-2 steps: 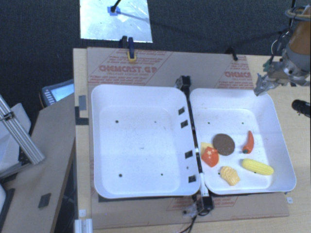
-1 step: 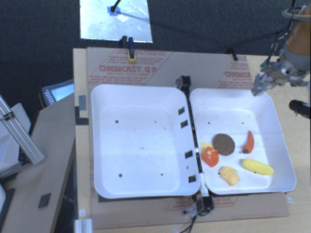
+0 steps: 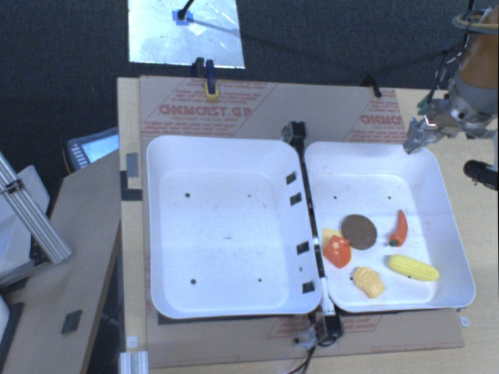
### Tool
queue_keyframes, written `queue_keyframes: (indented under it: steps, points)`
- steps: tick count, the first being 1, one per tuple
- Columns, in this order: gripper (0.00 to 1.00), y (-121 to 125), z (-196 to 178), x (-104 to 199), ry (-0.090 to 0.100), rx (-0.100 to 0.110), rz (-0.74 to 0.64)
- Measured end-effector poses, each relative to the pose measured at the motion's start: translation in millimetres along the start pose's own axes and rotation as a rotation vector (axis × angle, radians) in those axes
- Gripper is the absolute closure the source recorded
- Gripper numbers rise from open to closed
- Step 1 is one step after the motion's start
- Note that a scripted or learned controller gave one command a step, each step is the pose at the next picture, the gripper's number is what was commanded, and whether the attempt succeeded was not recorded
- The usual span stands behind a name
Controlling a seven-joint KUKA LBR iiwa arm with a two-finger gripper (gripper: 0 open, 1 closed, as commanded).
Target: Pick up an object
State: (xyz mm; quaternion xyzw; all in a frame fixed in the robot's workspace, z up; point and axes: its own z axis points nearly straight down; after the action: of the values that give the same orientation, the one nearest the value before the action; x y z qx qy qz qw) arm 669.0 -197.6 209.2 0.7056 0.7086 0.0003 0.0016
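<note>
Claw (image 3: 417, 136) above right bin's (image 3: 437, 179) far corner, grip state unclear, brown disc (image 3: 359, 231) well apart

Bench clutter, non-task items
Shiny foil sheet (image 3: 185, 20) beyond bench far edge; yellow clamp (image 3: 210, 80) at far edge of printed cardboard (image 3: 257, 104); aluminium rail (image 3: 31, 213) off left side; black clips (image 3: 299, 201) between bins.

Five food items (image 3: 373, 255) in right bin (image 3: 437, 181), near its front.

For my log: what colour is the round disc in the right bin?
Brown disc, clearest in the camera view.
</note>
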Motion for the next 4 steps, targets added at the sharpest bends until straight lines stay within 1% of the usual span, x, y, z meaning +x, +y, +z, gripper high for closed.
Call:
queue_keyframes:
  steps: [2, 4]
  points:
    - [1.00, 0.1, -3.7, -9.1, -0.001, -0.001, 0.003]
    - [1.00, 0.1, -0.1, -8.8, -0.001, -0.001, 0.002]
